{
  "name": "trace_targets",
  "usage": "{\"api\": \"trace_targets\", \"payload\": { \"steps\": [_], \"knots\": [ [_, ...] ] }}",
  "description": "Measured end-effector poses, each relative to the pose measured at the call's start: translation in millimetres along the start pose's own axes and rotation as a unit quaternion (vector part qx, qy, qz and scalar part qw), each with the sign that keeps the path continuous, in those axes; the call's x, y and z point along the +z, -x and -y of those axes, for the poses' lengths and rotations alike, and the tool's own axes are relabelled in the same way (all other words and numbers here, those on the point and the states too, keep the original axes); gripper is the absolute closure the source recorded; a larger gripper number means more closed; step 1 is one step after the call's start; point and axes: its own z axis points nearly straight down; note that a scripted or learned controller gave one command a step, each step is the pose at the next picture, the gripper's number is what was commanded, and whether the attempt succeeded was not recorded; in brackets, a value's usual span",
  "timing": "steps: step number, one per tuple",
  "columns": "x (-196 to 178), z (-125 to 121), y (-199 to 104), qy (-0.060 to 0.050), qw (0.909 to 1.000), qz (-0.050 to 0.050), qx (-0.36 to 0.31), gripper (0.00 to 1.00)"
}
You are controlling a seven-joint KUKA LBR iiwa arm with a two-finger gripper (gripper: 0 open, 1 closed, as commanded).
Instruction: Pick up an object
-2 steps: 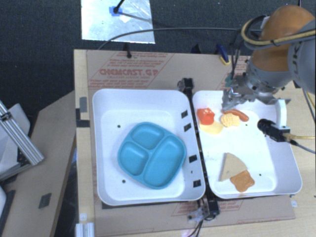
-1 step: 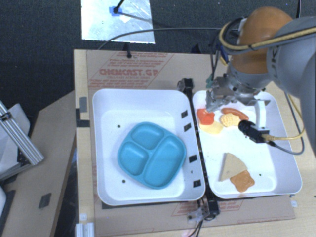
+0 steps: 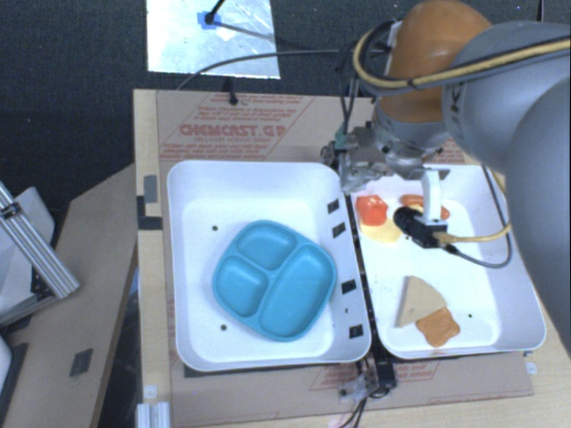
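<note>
While the gripper [image 3: 359, 181] hangs just above the red block [image 3: 372, 209], nothing looks lifted yet; its opening I cannot tell.

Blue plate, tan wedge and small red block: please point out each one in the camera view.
blue plate [image 3: 275, 279], camera view, on its middle, near where the dividers meet.
tan wedge [image 3: 417, 300], camera view, on the middle of its flat top.
red block [image 3: 372, 209], camera view, on its top face.
</note>
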Motion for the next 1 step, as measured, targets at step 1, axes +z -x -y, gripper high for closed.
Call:
{"api": "trace_targets", "payload": {
  "steps": [1],
  "knots": [
    [23.9, -2.9, -49.0, -0.002, 1.0000, 0.000, 0.000, 1.00]
  ]
}}
